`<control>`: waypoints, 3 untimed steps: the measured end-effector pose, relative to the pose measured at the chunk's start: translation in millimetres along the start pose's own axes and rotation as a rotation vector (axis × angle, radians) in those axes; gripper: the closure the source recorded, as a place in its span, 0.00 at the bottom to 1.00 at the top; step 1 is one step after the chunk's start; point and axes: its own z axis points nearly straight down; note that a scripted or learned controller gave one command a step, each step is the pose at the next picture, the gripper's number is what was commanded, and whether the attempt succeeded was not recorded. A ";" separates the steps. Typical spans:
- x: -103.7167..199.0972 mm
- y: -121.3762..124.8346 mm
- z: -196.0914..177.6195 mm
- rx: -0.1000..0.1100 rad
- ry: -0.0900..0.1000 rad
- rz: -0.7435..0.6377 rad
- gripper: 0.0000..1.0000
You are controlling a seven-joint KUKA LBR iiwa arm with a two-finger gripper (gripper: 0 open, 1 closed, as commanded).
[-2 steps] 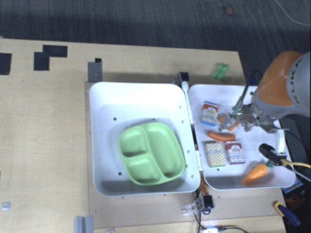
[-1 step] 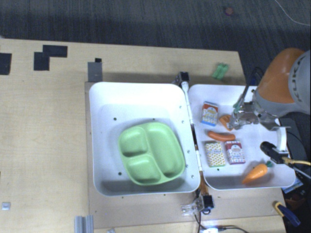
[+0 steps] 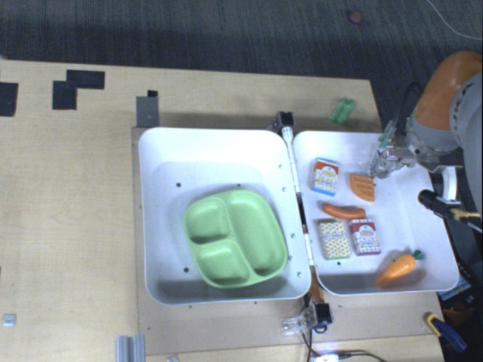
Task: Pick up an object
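The right bin (image 3: pixel 392 143) holds several small toy foods. A small carton with a blue and orange label (image 3: pixel 326 177) lies at the upper left, and an orange wedge (image 3: pixel 363 187) sits to its right. Below them a sausage (image 3: pixel 343 212) lies crosswise. Under it are a speckled packet (image 3: pixel 333 239) and a red and white carton (image 3: pixel 365 237). A toy carrot (image 3: pixel 398 268) rests near the front right corner. My gripper (image 3: pixel 384 163) hangs over the bin's upper right part, just right of the orange wedge, with nothing seen between its fingers.
The left bin (image 3: pixel 162 202) holds a green divided plate (image 3: pixel 235 237). A green object (image 3: pixel 342 111) lies on the bench behind the right bin. Dark patches (image 3: pixel 77 87) mark the bench at the far left. Cables and clips (image 3: pixel 309 321) sit at the front between the bins.
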 end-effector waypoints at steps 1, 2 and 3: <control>0.7 0.4 -0.2 -0.001 0.000 -0.001 0.00; 95.0 -75.0 -1.9 -0.002 0.002 -0.001 0.00; 94.6 -72.8 -13.9 -0.010 0.000 -0.002 1.00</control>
